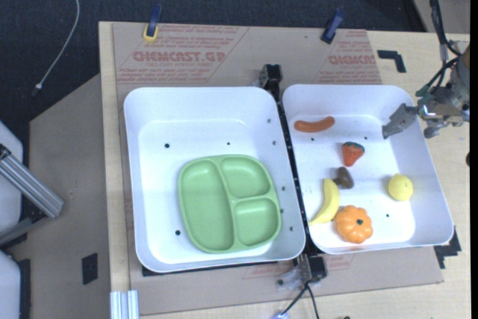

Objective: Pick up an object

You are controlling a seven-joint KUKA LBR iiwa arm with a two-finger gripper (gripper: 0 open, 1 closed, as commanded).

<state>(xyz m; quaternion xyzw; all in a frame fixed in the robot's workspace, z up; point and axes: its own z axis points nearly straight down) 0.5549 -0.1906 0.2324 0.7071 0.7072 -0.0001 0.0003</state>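
Observation:
The right bin (437,199) holds several toy foods: a red sausage (314,125) at the back, a strawberry (353,153), a small brown piece (343,177), a banana (326,202), an orange pumpkin (353,224) and a yellow lemon (400,187). My gripper (415,124) hovers over the bin's far right corner, above and behind the lemon. Its fingers are spread, one grey finger (399,122) pointing into the bin, and nothing sits between them.
A green divided plate (228,202) lies in the left bin (136,116). Clamps (271,75) join the bins at the middle, back and front. Blue clips (331,26) pin the cardboard at the far edge. Cables hang at the right.

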